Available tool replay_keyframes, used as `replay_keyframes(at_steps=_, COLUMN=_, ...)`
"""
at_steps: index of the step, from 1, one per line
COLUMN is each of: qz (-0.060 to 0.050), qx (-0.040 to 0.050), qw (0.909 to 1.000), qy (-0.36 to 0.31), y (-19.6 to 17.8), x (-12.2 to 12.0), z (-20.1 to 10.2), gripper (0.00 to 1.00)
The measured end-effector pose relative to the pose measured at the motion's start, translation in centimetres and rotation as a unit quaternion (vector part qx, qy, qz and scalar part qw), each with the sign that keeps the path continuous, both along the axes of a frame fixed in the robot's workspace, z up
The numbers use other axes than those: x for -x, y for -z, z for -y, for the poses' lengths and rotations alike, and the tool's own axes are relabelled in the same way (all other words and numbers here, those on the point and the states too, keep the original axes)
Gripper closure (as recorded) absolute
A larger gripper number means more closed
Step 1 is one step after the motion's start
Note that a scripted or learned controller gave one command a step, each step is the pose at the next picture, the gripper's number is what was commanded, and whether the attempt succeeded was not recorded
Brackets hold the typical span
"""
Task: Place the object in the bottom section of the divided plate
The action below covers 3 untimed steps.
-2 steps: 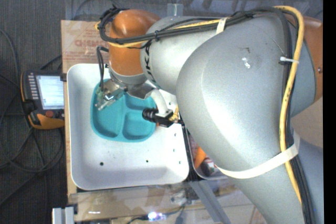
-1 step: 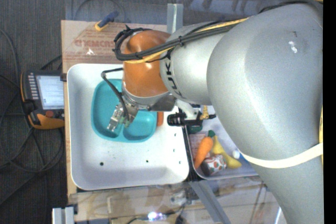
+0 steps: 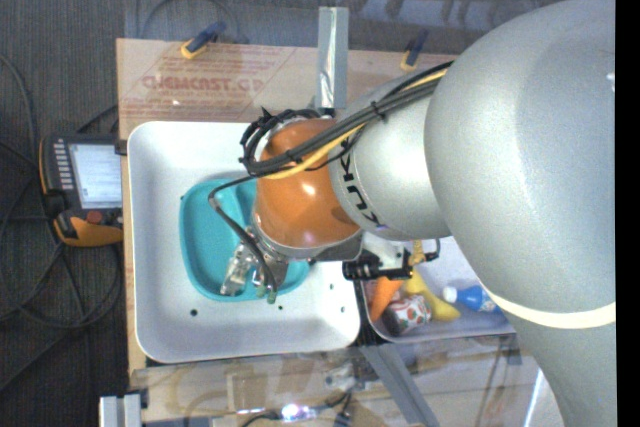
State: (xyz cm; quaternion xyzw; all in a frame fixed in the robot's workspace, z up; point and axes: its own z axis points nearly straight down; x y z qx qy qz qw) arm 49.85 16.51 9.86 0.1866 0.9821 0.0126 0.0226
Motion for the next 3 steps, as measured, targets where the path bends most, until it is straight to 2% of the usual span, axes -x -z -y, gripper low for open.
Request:
replay_keyframes(at_steps=1, qz=-0.018, qx=0.0136, qw=0.9813, qy=-0.191, y=-1.02, x=0.8, z=-5.71, gripper=1.0)
replay_keyframes(at_steps=2, qz=-0.016, qx=0.0147, qw=0.9815, qy=-0.19, y=-1.16, x=0.6, z=-5.57, gripper=0.0)
replay_keyframes(at_steps=3, qz=-0.021, qx=0.0132, qw=0.9815, qy=-0.19, y=-1.63, x=0.84, z=-5.67, gripper=1.0)
